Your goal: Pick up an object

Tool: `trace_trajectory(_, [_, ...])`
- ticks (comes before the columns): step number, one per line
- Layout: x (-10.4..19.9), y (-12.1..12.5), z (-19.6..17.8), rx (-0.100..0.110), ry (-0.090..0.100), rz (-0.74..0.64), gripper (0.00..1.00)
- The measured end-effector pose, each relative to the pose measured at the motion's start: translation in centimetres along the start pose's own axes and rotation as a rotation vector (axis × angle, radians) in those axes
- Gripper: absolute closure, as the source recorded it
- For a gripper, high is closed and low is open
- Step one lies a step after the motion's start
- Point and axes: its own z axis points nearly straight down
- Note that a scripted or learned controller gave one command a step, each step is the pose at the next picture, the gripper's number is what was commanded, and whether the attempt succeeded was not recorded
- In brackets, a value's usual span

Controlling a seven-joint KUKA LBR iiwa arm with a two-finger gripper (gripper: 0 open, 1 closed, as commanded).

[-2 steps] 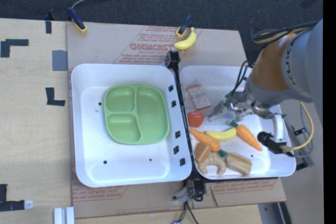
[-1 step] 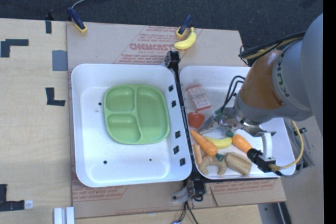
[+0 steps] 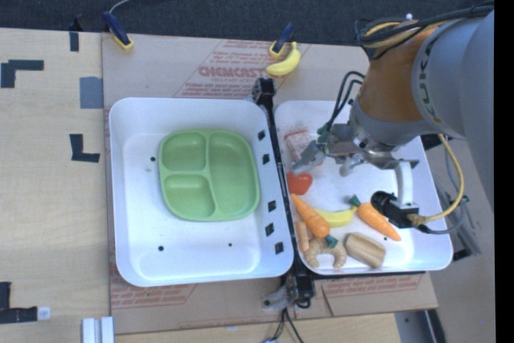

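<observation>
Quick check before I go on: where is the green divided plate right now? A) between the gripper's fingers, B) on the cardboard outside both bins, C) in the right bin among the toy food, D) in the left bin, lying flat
D: the green divided plate lies flat on the floor of the left bin, while the toy carrots and other food sit in the right bin.

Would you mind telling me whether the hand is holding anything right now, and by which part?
It cannot be told: the hand sits low in the right bin beside the red tomato, with nothing visibly gripped.
</observation>
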Motion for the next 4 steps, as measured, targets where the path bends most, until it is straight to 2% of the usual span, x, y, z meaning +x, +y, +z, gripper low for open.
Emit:
trace_trajectory(1, [1.1,3.3,0.1,0.002,0.0,0.001,0.0])
trace_trajectory(2, [-2.9,4.5,0.1,0.001,-0.001,0.002,0.0])
trace_trajectory(3, [-0.3,5.6,0.1,0.002,0.0,0.001,0.0])
trace_trajectory(4, [-1.1,10.3,0.0,0.001,-0.001,0.0,0.0])
